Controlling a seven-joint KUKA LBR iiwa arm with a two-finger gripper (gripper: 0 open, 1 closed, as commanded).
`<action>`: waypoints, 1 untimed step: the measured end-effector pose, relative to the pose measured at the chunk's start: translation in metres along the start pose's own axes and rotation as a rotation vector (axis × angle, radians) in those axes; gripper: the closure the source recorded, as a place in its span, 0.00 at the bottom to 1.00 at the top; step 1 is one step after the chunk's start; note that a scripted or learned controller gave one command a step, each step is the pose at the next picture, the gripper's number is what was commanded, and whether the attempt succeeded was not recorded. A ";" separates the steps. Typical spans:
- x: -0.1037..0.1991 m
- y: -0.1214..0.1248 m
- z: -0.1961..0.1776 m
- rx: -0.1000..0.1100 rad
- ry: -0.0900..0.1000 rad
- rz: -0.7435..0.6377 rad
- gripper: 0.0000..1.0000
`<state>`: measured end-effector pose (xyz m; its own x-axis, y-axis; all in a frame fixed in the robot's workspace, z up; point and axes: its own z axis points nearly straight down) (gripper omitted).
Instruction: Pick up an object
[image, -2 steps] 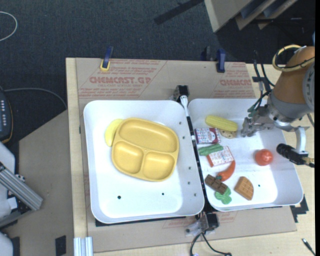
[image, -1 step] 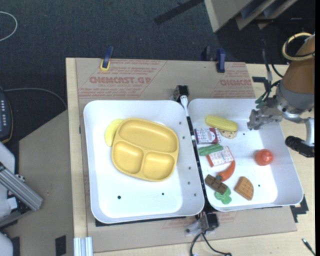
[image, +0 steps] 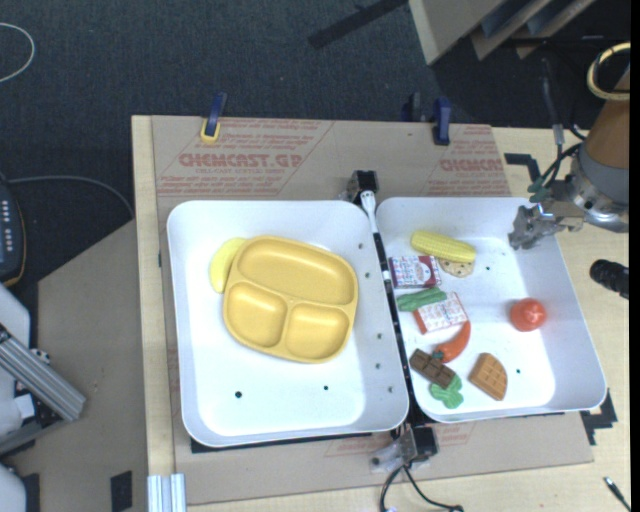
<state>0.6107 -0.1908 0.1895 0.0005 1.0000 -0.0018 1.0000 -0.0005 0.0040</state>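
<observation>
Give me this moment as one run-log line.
phase: approach | gripper: over right bin far corner, holding nothing seen | nearest: corn, tomato | left bin: yellow tray

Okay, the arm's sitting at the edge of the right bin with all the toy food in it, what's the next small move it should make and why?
Probably move the gripper inward and down over the red tomato. The gripper sits at the right bin's upper right rim, above the bin's floor, with nothing visible between its fingers. The tomato lies nearest, with bare floor around it, while the other toy foods crowd together by the left wall.
</observation>
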 end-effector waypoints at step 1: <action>0.000 0.001 -0.037 -0.001 0.000 -0.001 1.00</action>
<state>0.6115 -0.1911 0.2265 -0.0003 1.0000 -0.0019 1.0000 0.0003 0.0045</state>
